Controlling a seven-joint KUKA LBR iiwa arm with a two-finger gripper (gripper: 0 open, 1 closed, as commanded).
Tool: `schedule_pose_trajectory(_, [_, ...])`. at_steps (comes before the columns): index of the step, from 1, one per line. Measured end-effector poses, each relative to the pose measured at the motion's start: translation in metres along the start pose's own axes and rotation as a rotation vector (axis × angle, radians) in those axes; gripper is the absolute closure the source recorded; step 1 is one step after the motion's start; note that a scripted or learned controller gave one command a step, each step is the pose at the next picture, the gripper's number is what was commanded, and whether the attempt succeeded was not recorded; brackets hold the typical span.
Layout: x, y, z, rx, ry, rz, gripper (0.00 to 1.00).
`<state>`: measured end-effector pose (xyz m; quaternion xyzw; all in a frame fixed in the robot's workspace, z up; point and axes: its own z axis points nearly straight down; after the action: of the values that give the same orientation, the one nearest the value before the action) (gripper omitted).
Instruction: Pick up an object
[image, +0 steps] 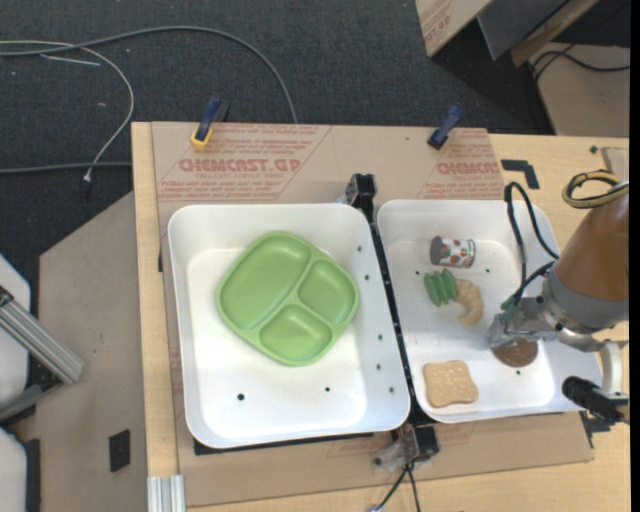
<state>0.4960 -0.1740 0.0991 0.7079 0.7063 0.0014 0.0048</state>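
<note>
Brown round piece (517, 352) just under the jaws; grip state impossible to tell.

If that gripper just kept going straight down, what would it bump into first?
Most likely the brown round cookie in the right bin, directly beneath the gripper. Depth is hard to judge from above.

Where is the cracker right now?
The cracker lies flat in the right bin, at its near left corner, below the croissant and left of the gripper.
</note>
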Motion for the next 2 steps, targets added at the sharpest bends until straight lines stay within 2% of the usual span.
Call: schedule_pose_trajectory(2, [0.003,-0.002,-0.088,0.004,0.003,-0.003,1.0])
